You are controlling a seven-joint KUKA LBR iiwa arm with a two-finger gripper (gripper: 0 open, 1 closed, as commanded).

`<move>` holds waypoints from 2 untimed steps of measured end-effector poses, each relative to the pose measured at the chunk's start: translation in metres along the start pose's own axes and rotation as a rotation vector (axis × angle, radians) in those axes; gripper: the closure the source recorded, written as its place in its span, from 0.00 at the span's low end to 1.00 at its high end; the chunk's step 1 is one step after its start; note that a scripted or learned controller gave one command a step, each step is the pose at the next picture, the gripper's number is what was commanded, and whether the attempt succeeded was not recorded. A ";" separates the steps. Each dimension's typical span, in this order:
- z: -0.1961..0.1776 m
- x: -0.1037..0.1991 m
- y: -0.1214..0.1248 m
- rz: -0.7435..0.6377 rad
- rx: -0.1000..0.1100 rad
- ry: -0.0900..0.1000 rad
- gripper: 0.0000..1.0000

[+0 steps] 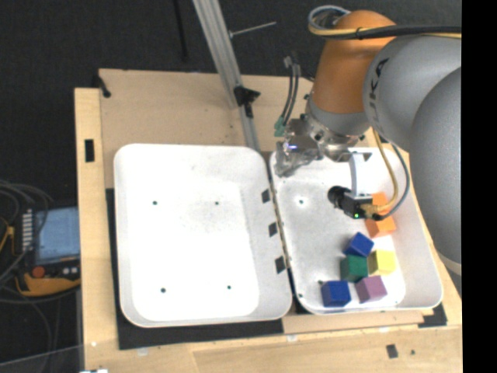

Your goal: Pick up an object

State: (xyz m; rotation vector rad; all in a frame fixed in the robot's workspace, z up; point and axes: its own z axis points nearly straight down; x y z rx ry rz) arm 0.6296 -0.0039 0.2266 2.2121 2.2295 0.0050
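**Arm low over right bin, far corner**

At the right bin's (311, 208) far-left corner, the gripper (289, 158) sits low; whether its jaws are spread cannot be told. Blocks cluster near-right, well apart from it: orange (380, 225), two blue (359, 245) (335, 293), green (354, 267), yellow (382, 262), purple (371, 287). Beside it lies the left bin (194, 231).

No legible text, label, brand, number or sign anywhere on bench, bins, blocks or arm.

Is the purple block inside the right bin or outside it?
Inside: the purple block rests on the floor of the right bin, near its front rim.
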 end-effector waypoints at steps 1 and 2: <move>0.007 0.048 -0.010 0.001 0.004 -0.001 1.00; 0.002 0.101 -0.032 0.000 0.004 0.000 1.00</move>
